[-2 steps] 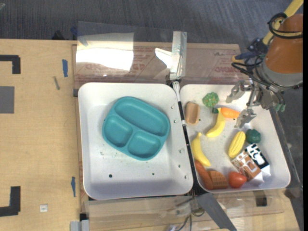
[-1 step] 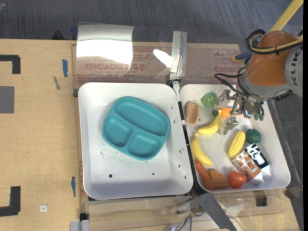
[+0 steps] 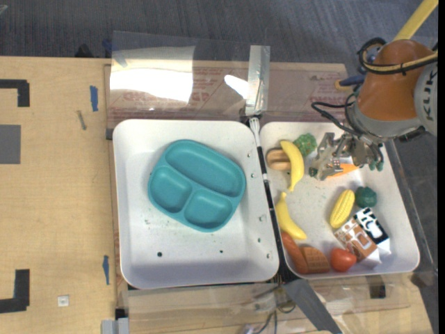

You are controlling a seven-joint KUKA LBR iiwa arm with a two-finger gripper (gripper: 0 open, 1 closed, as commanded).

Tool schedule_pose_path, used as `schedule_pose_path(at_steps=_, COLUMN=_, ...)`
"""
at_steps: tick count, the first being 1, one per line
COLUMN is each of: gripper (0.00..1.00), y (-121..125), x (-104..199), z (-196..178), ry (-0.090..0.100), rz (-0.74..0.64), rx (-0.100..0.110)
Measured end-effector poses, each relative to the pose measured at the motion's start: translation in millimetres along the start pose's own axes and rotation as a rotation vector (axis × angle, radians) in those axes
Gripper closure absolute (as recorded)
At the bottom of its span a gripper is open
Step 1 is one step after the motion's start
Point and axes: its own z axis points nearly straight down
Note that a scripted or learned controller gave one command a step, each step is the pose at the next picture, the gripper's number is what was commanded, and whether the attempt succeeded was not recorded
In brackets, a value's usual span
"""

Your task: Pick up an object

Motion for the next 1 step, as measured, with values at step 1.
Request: schedule_pose_path(at_steps=1, gripper=1.0, y=101.4, x=1.4, z=-82.7, ry=0.0, rz=-0.026, rx=-0.005)
